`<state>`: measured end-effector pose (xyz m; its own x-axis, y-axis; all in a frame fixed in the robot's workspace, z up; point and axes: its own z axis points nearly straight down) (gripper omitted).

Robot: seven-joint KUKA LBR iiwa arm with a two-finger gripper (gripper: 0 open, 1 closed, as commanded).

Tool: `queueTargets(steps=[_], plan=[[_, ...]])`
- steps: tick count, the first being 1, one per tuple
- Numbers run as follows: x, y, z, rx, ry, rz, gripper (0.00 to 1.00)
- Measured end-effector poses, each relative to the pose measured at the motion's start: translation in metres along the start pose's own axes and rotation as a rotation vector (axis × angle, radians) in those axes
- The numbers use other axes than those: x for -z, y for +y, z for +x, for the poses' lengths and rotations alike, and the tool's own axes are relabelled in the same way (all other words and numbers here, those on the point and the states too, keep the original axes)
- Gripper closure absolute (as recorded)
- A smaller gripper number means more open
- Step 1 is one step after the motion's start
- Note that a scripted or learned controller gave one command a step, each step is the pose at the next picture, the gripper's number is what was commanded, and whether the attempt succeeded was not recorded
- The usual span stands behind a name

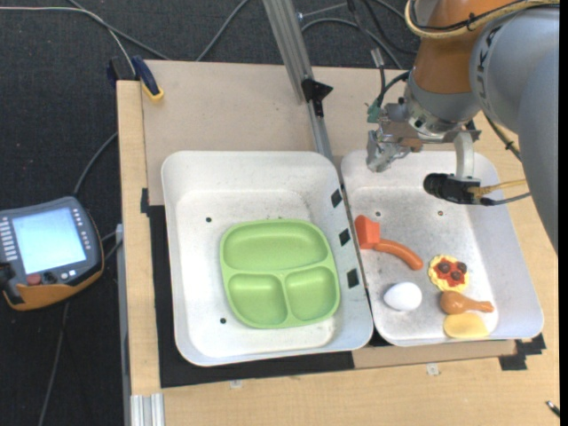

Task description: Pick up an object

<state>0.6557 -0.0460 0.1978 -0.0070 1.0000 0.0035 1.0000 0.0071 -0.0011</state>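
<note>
My gripper (pixel 383 156) hangs over the far left corner of the right bin (pixel 510 264), well above its floor, with nothing visible between its fingers. Toward the bin's near side lie an orange scoop-like toy (pixel 384 244), a white egg (pixel 403 296), a small pizza slice toy (pixel 448 272), a brown chicken drumstick (pixel 461 303) and a yellow piece (pixel 466 326). All of them sit clear of the gripper, nearer the camera.
The left bin (pixel 191 238) holds a green divided plate (pixel 280 271). A slanted metal pole (pixel 293 51) rises behind the bins. A teach pendant (pixel 44 251) lies off the bench at left. A black cable connector (pixel 448 187) hangs over the right bin's back.
</note>
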Motion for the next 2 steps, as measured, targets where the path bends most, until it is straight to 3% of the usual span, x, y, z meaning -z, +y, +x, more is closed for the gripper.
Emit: queueTargets(steps=[2], plan=[[0.025, 0.001, 0.123, 0.000, 0.000, -0.004, 1.00]])
